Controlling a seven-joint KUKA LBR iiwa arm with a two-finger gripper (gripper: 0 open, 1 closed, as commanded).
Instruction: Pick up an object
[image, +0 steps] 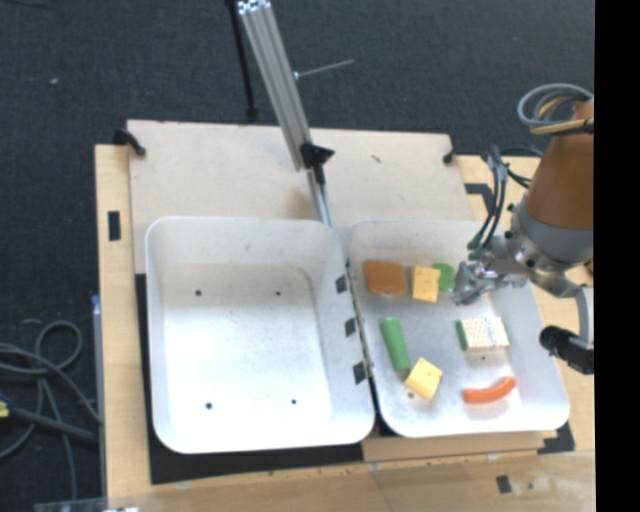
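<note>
Camera view: the left bin offers open floor, while in the right bin the end effector, grip state indeterminate, hangs near the back rim, just right of the small green piece and yellow block.

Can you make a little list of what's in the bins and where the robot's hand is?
left bin: nothing in it
right bin: holds all the objects
brown block: by the bin divider
yellow blocks: one beside the brown block, one near the front
green cylinder: lying down, middle
white dotted block: right of the cylinder
orange curved piece: front right
hand: over the right bin, above the dotted block
</note>
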